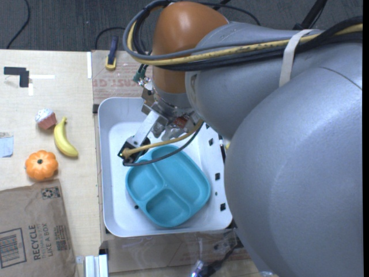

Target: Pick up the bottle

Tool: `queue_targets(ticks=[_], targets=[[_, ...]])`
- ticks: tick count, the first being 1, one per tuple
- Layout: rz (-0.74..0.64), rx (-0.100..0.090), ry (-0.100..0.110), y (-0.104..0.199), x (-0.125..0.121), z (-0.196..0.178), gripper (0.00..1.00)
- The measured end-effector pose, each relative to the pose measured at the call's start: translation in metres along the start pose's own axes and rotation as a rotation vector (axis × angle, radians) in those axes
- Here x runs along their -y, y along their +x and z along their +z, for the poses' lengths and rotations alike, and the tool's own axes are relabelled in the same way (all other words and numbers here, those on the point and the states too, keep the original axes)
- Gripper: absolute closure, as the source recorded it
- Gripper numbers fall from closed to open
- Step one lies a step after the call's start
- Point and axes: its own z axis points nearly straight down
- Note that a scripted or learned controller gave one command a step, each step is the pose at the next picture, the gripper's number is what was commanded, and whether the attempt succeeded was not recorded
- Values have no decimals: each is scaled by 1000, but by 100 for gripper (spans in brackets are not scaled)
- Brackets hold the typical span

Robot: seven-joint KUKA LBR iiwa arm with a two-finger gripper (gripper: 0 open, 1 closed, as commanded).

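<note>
- Bottle: cannot tell where it is; the arm (288,154) covers the right side of the bin (109,172) and everything past it
- Camera view: arm comes in from the right, orange band (190,33) over the bin's far end, wrist pointing down into the bin
- gripper (163,124) sits low inside the bin near its far wall, just above the far-left edge of the tray (167,192)
- gripper state: cannot tell, its tip is blocked by the wrist and cables; nothing visibly held
- tray is blue, three compartments, lying flat on the bin floor and turned diagonally; its near corner is close to the bin's near wall
- left of the bin is a pale wooden board (46,97)
- on the board: cupcake (45,119) touching or just beside the top of the banana (64,138), pumpkin (41,165) just beside the banana's lower end
- brown paper bag (31,229) printed RECYCLE lies flat at the board's near-left, close to the pumpkin
- black L-shaped piece (17,74) at the board's far-left, well apart from the fruit
- all board items are well apart from the gripper
</note>
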Motion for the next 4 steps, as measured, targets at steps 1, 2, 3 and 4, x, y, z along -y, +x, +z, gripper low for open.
queue_targets(ticks=[1,2,3,4], targets=[[0,0,0,0,0,0,0],[-1,-6,-6,-13,12,153,0],[1,-25,-23,-9,6,140,100],[338,3,2,5,-7,8,100]])
